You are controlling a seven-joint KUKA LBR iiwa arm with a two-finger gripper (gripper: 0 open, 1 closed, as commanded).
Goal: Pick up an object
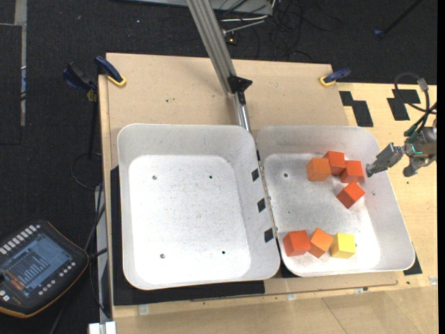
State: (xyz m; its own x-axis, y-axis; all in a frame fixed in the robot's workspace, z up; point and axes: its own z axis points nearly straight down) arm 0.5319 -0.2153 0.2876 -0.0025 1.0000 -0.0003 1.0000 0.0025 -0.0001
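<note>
On tabletop (181,82), left bin (139,145) beside right bin (389,207). Right bin holds orange-red blocks: cluster of three (335,166) at far side, tilted red block (350,194) apart, three more incl. yellow block (344,245) along near edge. Pincer (381,163) just beside cluster, at bin's right rim; finger state cannot tell. Blocks cubic, no long axis.

Right bin (389,207): seven small blocks, i.e. three orange (336,166) clustered touching at the far side, one red-orange (350,194) tilted just below, and an orange-red (297,243), orange (321,241), yellow (344,245) row near the front rim.
</note>
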